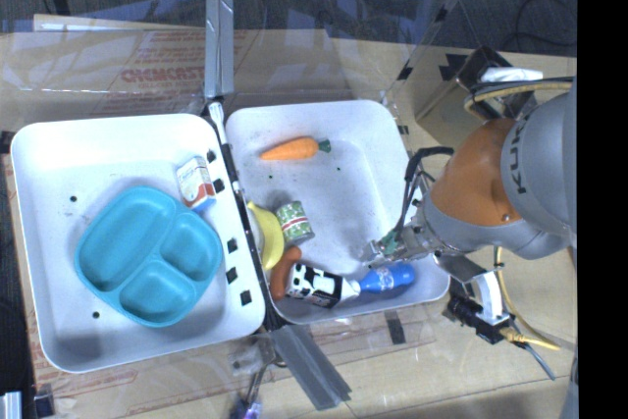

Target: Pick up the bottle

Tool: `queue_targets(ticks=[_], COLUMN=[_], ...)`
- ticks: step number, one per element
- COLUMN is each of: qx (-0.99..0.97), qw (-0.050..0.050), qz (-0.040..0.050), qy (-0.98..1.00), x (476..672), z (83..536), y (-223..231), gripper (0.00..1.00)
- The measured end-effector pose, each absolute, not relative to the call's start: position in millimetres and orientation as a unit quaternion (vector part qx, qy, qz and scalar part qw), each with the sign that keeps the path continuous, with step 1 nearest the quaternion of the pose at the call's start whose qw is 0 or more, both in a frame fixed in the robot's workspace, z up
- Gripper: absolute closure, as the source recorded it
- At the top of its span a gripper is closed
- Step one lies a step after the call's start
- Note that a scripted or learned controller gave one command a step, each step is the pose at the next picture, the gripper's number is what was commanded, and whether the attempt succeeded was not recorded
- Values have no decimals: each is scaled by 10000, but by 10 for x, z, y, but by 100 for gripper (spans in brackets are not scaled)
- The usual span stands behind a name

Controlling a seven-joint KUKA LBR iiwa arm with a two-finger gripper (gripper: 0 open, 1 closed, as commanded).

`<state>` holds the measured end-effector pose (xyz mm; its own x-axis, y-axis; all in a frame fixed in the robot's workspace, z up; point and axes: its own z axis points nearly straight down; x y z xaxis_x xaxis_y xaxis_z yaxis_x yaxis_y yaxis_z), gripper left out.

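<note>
So starting on the left, the left bin (39, 211) has a blue divided plate (147, 255) and a small carton (194, 180) tucked against the dividing wall, well away from the action, so no trouble there. Over in the right bin (378, 128) there's a carrot (289, 149) up top, out of the way, but lower down it gets crowded: a banana (265, 233), a little green can (294, 221), and a black-and-white cow toy (316, 284) all bunched near the front wall. The bottle (386, 281) is the blue one lying on its side in the front right corner, its white cap end touching or nearly touching the toy. The gripper (394, 245) sits just above it by the bin's right wall, and honestly I can't tell if it's open or closed, too small and cluttered. My worry is that the bottle is round and lying flat, so a pinch that's slightly off could roll it or squirt it out. It's also jammed near the wall and corner, so the gripper could hit the rim, or catch the toy instead.
</note>
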<state>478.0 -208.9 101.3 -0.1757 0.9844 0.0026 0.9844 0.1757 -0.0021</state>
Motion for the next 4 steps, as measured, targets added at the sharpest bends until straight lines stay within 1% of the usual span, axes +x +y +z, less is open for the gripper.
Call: queue_targets(ticks=[1,2,3,4], qx=[-6418,-6626,-6561,-6544], qw=[16,16,0,2], qz=[1,1,-4,-9], qy=[-7669,-7490,-7547,-7562], x=[4780,4771,4775,4786], z=[1013,916,925,1028], y=[-2089,-1789,-2097,-2091], gripper=[0,0,0,100])
